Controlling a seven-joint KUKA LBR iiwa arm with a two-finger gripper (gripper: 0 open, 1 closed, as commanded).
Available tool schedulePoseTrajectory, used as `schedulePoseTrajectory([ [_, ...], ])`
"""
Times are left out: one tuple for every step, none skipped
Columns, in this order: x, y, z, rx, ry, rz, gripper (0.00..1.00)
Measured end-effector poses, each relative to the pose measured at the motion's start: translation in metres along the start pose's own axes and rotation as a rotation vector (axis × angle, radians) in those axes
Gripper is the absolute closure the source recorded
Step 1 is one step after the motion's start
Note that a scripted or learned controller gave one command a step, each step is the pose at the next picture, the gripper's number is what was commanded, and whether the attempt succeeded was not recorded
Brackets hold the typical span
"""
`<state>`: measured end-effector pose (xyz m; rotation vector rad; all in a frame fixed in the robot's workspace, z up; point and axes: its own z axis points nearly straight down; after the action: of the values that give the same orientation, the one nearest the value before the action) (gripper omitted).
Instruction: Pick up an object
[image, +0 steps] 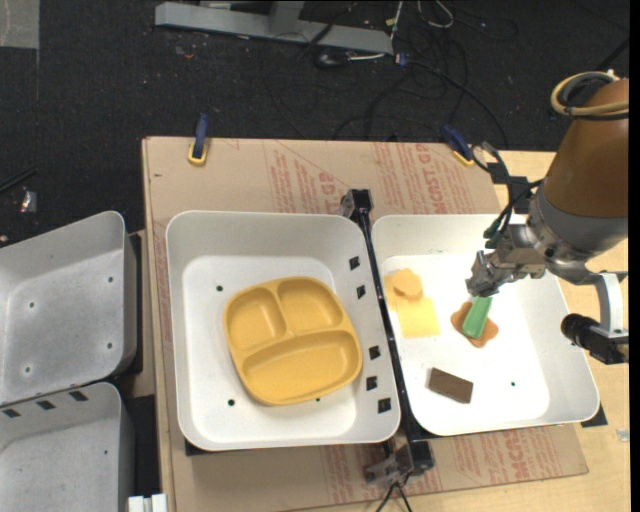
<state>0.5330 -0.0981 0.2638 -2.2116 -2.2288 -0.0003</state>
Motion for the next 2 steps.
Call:
schedulePoseTrajectory([
  [0.057,0.014,-0.003,-0.003,0.0,0.0,1.0],
  [0.113,0.028,-0.004,-0.003,0.0,0.0,1.0],
])
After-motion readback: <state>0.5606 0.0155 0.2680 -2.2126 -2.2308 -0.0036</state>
